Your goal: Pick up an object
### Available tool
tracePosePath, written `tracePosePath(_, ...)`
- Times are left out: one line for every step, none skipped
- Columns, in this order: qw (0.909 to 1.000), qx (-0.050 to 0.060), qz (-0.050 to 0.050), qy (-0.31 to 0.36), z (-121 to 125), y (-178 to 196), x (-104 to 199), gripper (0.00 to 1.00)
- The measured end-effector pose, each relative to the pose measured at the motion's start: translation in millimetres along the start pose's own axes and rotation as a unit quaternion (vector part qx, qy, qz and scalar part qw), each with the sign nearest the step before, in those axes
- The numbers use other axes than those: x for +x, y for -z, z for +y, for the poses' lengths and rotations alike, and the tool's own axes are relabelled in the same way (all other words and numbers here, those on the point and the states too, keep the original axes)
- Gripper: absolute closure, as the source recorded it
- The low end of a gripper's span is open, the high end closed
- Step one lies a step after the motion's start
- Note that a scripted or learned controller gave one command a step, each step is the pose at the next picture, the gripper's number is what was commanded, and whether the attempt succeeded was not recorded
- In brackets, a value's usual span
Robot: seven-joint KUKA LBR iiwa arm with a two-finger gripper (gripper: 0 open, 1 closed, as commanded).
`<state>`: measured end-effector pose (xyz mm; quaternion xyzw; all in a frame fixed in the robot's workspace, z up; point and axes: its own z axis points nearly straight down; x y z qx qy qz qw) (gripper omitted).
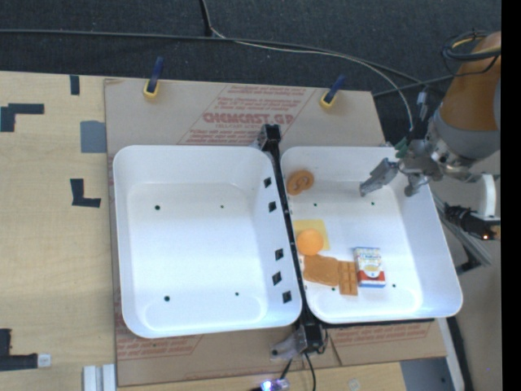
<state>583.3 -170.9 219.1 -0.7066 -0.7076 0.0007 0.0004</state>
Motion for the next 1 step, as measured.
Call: tracePosePath(1.0000, 0.004, 0.000, 0.000, -38.1, -128.7, 39.3, 0.00)
